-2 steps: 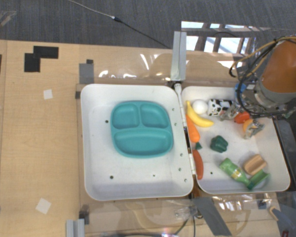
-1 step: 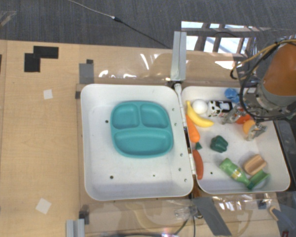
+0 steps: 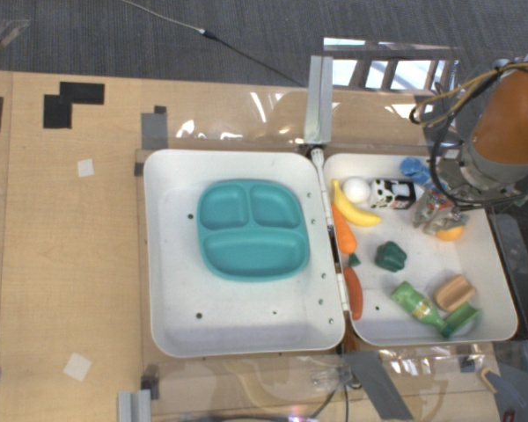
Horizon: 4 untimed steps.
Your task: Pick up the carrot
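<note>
Carrot (image 3: 344,236) lies by the bin's left wall, well apart from pincer (image 3: 440,218), whose state I cannot tell.

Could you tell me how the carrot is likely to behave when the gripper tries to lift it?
The carrot looks like a smooth, rigid toy, so it probably won't flex but may slip. Its tapered round shape suggests it could roll if nudged. It lies against the right bin's left wall beside the banana, so fingers may find little room there.
</note>
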{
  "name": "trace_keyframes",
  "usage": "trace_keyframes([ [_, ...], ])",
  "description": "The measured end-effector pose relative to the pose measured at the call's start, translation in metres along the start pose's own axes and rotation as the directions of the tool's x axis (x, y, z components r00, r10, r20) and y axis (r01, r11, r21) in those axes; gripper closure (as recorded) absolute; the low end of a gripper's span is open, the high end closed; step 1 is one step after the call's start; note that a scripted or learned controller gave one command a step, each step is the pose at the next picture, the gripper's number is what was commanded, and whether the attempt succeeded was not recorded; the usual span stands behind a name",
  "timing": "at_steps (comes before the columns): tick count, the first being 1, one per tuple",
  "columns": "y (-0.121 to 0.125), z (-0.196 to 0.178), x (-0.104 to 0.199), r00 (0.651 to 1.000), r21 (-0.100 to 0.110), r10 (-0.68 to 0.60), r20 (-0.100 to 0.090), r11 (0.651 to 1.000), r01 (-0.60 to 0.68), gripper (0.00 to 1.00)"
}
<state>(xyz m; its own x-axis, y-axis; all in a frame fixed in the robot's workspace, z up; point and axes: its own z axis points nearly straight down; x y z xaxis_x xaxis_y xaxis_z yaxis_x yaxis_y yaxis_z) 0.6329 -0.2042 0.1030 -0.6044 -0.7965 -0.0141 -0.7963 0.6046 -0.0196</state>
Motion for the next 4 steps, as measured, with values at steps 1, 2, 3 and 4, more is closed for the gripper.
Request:
trace_keyframes([
  [1, 0.000, 0.000, 0.000, 1.000, -0.001, 0.000, 0.000, 1.000, 0.000, 0.00],
  [2, -0.016, 0.012, -0.008, 0.992, -0.006, -0.124, -0.006, 0.992, 0.124, 0.00],
  [3, -0.027, 0.012, -0.016, 0.870, -0.004, -0.493, -0.003, 0.870, 0.493, 0.00],
  [4, -0.026, 0.013, -0.016, 0.663, -0.006, -0.749, 0.001, 0.663, 0.749, 0.00],
])
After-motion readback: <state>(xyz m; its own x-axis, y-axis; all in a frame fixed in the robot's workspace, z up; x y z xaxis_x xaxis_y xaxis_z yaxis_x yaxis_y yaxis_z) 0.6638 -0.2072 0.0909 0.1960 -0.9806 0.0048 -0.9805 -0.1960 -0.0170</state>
